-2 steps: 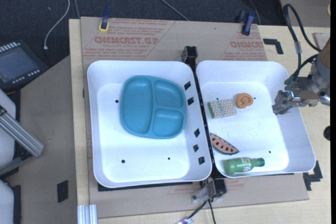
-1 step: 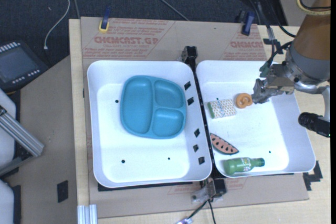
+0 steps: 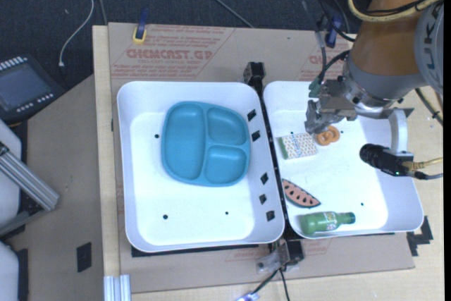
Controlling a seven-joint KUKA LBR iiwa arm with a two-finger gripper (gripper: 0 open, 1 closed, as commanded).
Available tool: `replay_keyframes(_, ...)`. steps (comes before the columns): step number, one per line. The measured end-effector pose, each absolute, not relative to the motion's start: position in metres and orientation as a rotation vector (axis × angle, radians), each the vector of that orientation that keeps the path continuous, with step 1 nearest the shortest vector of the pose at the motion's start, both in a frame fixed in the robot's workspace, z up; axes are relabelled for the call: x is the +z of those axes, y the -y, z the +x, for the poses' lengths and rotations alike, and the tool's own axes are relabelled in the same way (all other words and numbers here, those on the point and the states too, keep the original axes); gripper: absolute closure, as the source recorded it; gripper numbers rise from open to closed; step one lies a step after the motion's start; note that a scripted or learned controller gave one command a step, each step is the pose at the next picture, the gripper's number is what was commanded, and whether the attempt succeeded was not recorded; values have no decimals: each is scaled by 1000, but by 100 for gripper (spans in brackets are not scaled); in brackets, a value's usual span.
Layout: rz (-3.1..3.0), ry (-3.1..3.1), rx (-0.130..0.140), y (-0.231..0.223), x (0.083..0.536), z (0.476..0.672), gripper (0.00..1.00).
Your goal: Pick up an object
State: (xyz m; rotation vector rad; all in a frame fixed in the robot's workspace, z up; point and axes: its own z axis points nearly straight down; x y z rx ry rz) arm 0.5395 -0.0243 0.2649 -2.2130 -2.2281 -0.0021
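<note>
Bench: a cardboard-topped surface carries two shallow white bins side by side, so one can serve as source and the other as a drop area.

Left bin: holds a blue divided plate, lying flat near the middle. Too broad and flat for a two-finger pinch; probably not the target.

Right bin: holds the small graspable items, spread apart, which leaves room for fingers to come down around any one of them.

Arm: reaches in from the right, wrist hanging over the upper part of the right bin. The gripper points down, low over the bin floor.

Green bottle: lies on its side along the bin's near wall, well apart from the gripper.

Watermelon-slice piece: flat, close to the divider between the bins.

Patterned card or packet: flat, just left of the gripper tip.

Small orange ring-shaped item: just beside or under the gripper tip; likely the pick target, judging by the gripper's position. Contact cannot be confirmed.

Fingers: the wrist body hides them; I cannot tell whether they are spread or closed, and nothing is visibly between them.
</note>
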Motion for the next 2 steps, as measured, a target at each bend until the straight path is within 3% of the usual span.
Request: replay_keyframes(2, -2216, 2227, -2, -79, 239, 585, 100)
